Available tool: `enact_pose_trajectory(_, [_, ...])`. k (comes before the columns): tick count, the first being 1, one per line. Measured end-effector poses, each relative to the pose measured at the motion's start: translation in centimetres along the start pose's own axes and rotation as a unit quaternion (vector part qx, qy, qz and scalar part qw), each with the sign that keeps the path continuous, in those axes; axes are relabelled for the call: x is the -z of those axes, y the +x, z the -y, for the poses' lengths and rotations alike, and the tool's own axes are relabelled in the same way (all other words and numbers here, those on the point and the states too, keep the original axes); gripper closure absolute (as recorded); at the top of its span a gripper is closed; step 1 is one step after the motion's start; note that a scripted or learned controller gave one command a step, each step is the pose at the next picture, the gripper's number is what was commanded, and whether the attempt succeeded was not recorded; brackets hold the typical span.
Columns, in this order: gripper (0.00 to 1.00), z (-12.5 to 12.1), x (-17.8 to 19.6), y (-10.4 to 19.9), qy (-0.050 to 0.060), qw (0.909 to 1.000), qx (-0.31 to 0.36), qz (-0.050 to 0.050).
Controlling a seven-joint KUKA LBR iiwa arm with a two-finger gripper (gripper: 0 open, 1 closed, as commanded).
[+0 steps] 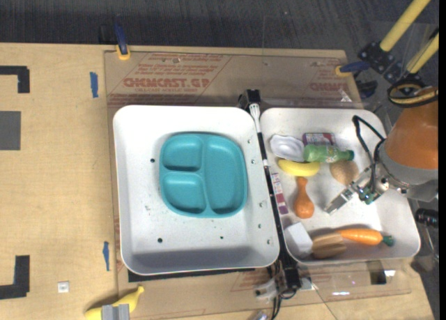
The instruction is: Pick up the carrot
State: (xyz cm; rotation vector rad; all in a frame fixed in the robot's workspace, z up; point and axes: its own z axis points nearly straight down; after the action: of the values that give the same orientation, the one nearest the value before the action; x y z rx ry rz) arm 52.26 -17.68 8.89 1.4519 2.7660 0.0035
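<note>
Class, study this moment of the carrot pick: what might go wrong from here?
1. The carrot lies against a brown bun-like item near the right bin's front wall, so the fingers may catch either.
2. The gripper hovers nearer the orange drumstick-like toy, a similar colour, risking a wrong grasp.

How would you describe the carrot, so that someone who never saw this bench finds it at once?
Look in the right-hand white bin, where the toy food lies. Along its near edge lies the long orange carrot with a green stub, beside a brown bread-like piece. Unlike the orange pear-shaped toy above, it is slim, horizontal and green-tipped.
</note>
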Motion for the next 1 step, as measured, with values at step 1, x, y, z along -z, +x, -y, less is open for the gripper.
enact_pose_trajectory(1, [0.00, -7.95, -0.13, -1.67, 0.001, 0.9964, -0.085, -0.004])
